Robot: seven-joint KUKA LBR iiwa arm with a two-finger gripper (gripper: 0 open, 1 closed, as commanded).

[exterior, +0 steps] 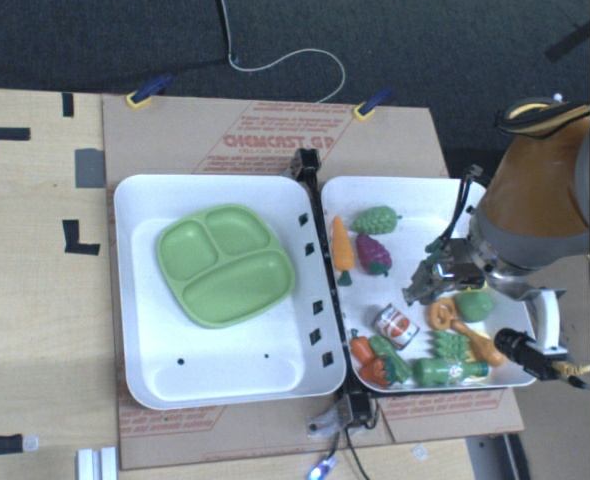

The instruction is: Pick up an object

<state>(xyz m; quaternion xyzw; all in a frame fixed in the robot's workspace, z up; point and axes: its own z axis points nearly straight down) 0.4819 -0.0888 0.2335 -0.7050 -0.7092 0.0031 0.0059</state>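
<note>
The right bin (415, 190) holds several toy foods. An orange carrot (342, 245) lies by its left wall. A green leafy piece (375, 219) and a purple eggplant (374, 254) lie near it. A red and white can (397, 326) sits in the middle. An orange piece (453, 321), a round green piece (475, 304), a green bottle shape (445, 372) and a red piece (367, 360) crowd the near side. My gripper (427, 280) hangs low over the bin's right half, just right of the eggplant and above the can. Nothing shows in its grasp.
The left bin (140, 298) holds a green divided plate (227, 263). A black divider (320, 268) runs between the bins. The arm's grey and orange body (535, 198) covers the right bin's far right corner. Cardboard lies under both bins.
</note>
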